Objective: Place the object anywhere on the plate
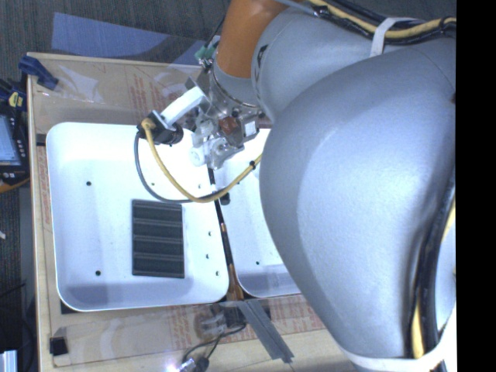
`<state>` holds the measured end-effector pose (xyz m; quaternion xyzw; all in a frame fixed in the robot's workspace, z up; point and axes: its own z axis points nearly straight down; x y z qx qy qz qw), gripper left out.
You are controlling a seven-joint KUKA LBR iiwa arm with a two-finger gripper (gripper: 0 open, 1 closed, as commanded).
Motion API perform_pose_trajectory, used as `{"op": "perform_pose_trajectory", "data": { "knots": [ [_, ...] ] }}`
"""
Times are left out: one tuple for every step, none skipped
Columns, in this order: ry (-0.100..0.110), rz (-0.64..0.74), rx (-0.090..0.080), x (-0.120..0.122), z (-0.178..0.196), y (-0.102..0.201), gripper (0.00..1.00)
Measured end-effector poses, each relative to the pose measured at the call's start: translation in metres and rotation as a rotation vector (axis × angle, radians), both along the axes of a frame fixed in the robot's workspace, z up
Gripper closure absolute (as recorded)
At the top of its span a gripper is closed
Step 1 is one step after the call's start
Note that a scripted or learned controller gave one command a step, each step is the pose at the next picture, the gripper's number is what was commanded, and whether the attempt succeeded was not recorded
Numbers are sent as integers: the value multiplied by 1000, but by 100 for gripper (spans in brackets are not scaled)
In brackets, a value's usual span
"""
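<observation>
A dark grey ribbed rectangular plate (pixel 158 239) lies flat in the left white bin (pixel 77 153), toward its front. My gripper (pixel 211 147) hangs above the seam between the two bins, near the left bin's back right corner and well behind the plate. The wrist hardware and a white fitting (pixel 178 108) crowd around it, so its tips are hard to make out. I can make out no loose object near the gripper or on the plate.
The arm's big grey body (pixel 364 200) covers most of the right bin (pixel 256 273). A yellow cable (pixel 167 186) loops down over the left bin's back half. A blue clamp (pixel 37 71) and a dark device (pixel 11 144) sit at the left edge.
</observation>
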<state>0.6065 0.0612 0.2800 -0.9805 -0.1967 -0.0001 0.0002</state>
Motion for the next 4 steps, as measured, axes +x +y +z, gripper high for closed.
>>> {"op": "perform_pose_trajectory", "data": {
  "knots": [
    [1, -190, 0, 29, -68, 76, 100],
    [1, 54, 1, 33, -11, 104, 100],
    [-3, -190, -1, -13, 100, 70, 100],
    [-9, -185, -7, -12, 110, 70, 100]
  ]
}}
